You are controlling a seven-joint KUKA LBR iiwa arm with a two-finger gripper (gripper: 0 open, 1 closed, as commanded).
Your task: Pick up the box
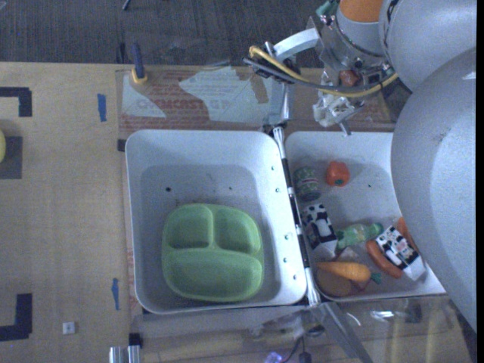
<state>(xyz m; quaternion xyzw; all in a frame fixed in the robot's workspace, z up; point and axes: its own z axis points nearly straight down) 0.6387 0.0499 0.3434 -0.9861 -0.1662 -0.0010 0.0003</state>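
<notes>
No lettering, brand name or number can be read anywhere in the frame. The cardboard sheet (204, 97) lying above the left bin, at upper centre, carries reddish printing, but it is too blurred to make out a word. The two small cartons in the right bin, one (319, 226) at its left wall and one (398, 251) at lower right, show black-and-white cow-patch patterns and no legible label. The small round can (307, 181) near the divider has a green wrapper whose print cannot be resolved. Blue tape strips (101, 107) and black corner marks (18, 100) on the bench at left bear no writing.
</notes>
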